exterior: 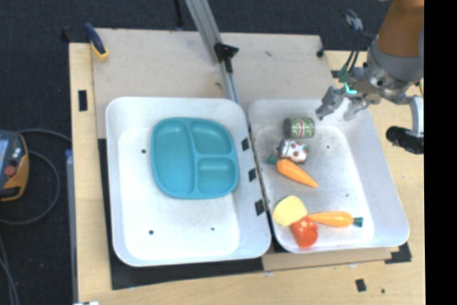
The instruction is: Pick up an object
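In the right bin lie several small items: a green-labelled can on its side, a white and red toy, a carrot, a yellow lemon-like piece, a red piece and a second carrot. My gripper hangs above the bin's far right corner, right of the can and apart from it. Its two fingers stand spread, with nothing between them.
The left bin holds a teal divided plate. A slanted metal bar runs down to the gap between the bins. An orange-and-black device lies off the bench at the left edge.
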Controlling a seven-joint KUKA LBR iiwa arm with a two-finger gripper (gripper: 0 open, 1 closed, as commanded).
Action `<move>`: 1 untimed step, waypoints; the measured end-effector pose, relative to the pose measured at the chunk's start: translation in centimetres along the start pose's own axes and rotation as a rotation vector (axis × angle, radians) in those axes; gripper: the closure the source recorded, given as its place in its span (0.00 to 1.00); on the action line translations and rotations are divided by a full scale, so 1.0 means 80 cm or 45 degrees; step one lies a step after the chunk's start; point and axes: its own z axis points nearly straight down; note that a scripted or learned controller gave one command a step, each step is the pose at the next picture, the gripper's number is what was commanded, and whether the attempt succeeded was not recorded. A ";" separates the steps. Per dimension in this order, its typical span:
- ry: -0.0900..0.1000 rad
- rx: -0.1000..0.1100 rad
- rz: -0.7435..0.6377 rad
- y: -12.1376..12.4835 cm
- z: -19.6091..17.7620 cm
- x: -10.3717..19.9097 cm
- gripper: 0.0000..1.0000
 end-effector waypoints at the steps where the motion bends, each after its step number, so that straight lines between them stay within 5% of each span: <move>1: -0.001 -0.006 -0.001 0.001 -0.003 0.000 0.00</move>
